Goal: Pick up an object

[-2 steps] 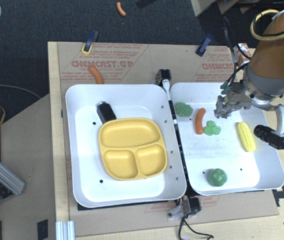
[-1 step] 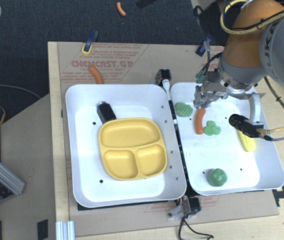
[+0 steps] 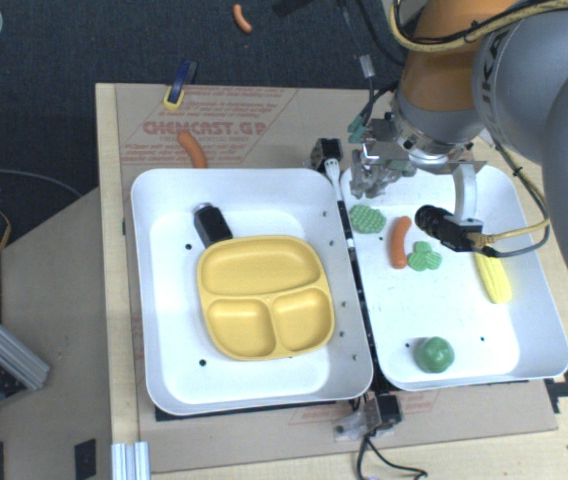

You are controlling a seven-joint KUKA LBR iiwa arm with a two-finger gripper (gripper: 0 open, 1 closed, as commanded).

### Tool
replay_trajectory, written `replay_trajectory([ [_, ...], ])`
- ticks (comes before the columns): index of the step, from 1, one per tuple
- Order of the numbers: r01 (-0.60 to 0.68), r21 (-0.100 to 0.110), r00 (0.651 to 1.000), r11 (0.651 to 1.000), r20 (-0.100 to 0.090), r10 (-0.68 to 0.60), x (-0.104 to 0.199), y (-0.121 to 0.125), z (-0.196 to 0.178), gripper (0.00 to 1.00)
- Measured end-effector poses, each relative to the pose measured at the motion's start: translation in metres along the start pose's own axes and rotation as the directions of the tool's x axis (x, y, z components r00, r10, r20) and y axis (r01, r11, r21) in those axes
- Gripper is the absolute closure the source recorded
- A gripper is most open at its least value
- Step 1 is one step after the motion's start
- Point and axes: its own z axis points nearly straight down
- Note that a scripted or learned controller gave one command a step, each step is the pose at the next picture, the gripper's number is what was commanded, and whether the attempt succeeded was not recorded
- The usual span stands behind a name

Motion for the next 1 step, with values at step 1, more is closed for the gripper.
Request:
replay_trajectory([
  [1,0.0,0.001,1.0,1.0,-0.001,0.0,0.0564,0.0212,-0.0022,1.0],
])
